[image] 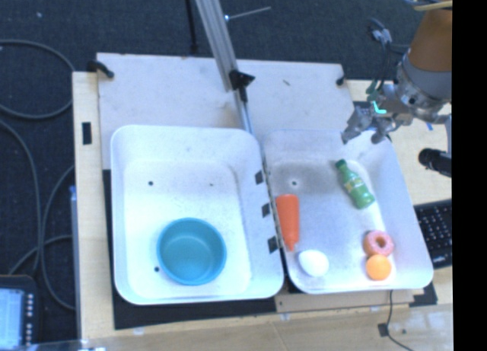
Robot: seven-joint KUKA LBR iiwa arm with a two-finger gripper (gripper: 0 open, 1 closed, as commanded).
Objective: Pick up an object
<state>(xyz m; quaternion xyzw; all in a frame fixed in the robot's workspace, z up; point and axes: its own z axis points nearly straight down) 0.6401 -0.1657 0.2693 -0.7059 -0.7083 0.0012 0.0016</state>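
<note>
While no object sits between the gripper's fingers, five small things lie in the right bin (403, 189). A green bottle (354, 184) lies on its side, tilted, in the upper part of that bin. Toward the bin's left wall lies an orange carrot (287, 220), pointing down the picture, with a white egg-shaped object (313, 263) just below its lower end. Near the bin's lower right corner, a pink ring doughnut (378, 243) touches a small orange ball (378, 267) just below it.

Above the bin's upper right corner, the gripper (364, 132) hangs with its two fingers spread apart, pointing down at the rim, near the bottle but apart from it.

Left of that bin stands the left bin (137, 159), which holds a blue bowl (191, 251) in its lower half.
</note>
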